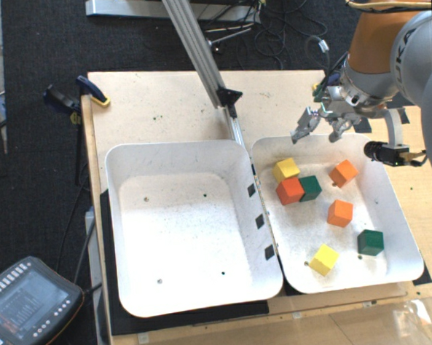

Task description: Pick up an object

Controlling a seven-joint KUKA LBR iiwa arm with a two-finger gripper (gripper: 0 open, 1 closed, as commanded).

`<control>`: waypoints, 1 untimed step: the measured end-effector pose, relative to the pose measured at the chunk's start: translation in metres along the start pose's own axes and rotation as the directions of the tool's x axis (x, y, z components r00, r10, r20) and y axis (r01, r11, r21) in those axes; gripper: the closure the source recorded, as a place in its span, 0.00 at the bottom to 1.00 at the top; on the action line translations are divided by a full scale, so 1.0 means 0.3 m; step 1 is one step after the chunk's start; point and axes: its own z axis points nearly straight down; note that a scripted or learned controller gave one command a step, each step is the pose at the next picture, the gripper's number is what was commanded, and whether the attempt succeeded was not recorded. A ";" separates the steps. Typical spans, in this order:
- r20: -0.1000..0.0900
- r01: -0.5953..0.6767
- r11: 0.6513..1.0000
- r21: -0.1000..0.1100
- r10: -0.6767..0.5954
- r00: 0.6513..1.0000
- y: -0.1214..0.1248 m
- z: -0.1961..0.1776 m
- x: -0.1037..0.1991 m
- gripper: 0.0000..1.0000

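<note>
Seven blocks in the right bin; none gripped.
Gripper hovers spread and empty over the bin's far edge; approach step, descent onto one block needed.

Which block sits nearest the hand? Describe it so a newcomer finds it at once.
Look in the right bin, at its far end below the hand. A yellow block heads a tight cluster, touching a red block; the other yellow block lies alone near the front.

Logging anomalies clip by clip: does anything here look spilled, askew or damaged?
Nothing stands out. All seven blocks lie inside the right bin, none over its rim, and the gripper hangs open above the bin's far edge, holding nothing.
</note>
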 end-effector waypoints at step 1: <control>0.002 0.002 1.000 -0.005 -0.002 1.000 0.003 -0.012 0.000 0.00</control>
